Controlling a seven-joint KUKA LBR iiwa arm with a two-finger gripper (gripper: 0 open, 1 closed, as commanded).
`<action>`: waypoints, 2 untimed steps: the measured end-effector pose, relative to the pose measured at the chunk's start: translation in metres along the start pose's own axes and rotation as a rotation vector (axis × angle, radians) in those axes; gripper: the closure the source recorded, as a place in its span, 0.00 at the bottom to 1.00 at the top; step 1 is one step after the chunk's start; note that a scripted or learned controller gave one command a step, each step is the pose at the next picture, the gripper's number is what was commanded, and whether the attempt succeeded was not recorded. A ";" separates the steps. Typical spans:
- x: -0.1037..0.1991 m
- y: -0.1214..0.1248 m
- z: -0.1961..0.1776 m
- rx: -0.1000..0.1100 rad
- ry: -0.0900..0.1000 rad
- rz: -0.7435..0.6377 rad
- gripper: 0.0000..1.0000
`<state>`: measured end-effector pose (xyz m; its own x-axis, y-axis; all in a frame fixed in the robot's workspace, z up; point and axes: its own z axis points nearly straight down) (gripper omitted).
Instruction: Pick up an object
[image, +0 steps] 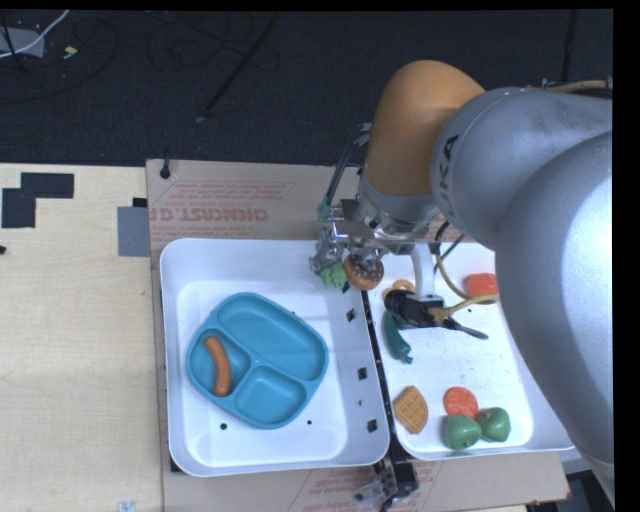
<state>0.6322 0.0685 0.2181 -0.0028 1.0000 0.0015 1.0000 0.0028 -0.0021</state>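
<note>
Jaws (347, 268) beside brown ring-shaped toy (364, 272).

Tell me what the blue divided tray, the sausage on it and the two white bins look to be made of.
Blue divided tray: likely moulded plastic, given its uniform colour, rounded compartments and soft sheen.
Sausage: probably plastic or rubber toy food, smooth and evenly orange-brown, though this view cannot settle it.
Left bin and right bin: seemingly thin white plastic, with glossy walls and rounded corners.
</note>
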 end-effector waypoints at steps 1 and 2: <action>0.000 0.016 -0.007 -0.001 -0.002 -0.002 1.00; -0.005 0.002 -0.018 0.001 -0.002 0.004 1.00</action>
